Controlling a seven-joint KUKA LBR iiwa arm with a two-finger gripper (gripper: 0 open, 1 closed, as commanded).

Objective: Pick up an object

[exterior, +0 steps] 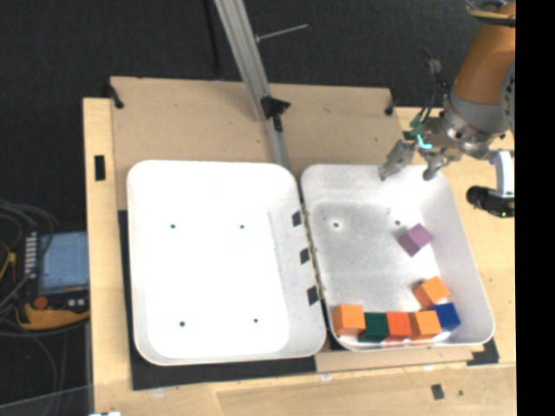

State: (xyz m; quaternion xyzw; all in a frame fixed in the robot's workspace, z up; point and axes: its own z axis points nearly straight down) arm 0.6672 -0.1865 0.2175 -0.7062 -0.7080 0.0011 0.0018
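The gripper point(408, 168) hangs with its fingers spread and nothing between them, above the far right corner of the right bin point(381, 189). Nearest it, well apart, lies a purple block point(415, 239). Along the near wall sit orange blocks point(349, 317), a green block point(375, 325) and a blue block point(447, 316). By my reading, nothing is picked yet; descent, closing and lifting all remain.

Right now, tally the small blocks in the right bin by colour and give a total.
Orange square blocks: 4
Green square block: 1
Blue square block: 1
Purple square block: 1
Total: 7
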